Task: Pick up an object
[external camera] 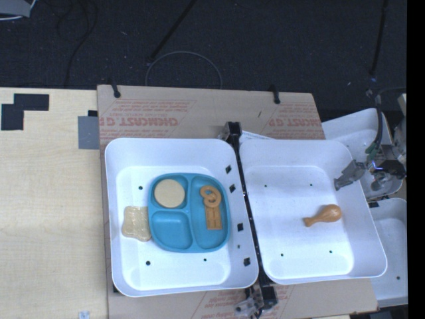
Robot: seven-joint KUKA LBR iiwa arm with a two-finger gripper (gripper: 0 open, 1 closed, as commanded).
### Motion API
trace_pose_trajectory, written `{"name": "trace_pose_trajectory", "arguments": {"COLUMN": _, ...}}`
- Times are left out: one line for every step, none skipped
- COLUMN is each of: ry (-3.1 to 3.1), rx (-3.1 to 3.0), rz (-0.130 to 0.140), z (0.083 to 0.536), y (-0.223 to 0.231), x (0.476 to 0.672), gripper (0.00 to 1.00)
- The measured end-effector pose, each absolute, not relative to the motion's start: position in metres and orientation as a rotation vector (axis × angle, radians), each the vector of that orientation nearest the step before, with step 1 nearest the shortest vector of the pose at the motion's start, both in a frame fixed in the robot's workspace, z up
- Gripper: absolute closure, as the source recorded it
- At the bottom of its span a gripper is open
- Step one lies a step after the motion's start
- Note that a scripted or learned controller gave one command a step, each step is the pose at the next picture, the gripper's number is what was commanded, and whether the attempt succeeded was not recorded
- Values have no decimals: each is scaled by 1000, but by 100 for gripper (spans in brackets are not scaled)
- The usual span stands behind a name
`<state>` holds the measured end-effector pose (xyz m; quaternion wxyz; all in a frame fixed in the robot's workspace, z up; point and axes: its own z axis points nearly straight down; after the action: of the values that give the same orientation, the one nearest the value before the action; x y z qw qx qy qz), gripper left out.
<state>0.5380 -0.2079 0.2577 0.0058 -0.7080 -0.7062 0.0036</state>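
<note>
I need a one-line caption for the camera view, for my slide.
Gripper at right bin's edge near a drumstick toy; left bin holds a blue tray.

tray (174, 234) in left bin (126, 158); drumstick (323, 215) in right bin (358, 261)

Two shallow white bins sit side by side on a sheet of brown cardboard (206, 111) printed with reversed red lettering. The left bin (119, 171) and the right bin (292, 158) meet along a black divider strip (240, 198) running between them. The cardboard lies on a pale wood-grain worktop (46, 205), which carries black patches and a grey square (87, 131) near its far edge. Beyond the worktop, a dark floor (279, 38) is crossed by thin black cables (179, 18).
</note>
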Motion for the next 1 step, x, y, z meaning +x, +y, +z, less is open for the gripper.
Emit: {"name": "trace_pose_trajectory", "arguments": {"ry": -2220, "rx": -2220, "rz": 2, "z": 264, "y": -208, "x": 540, "gripper": 0}}
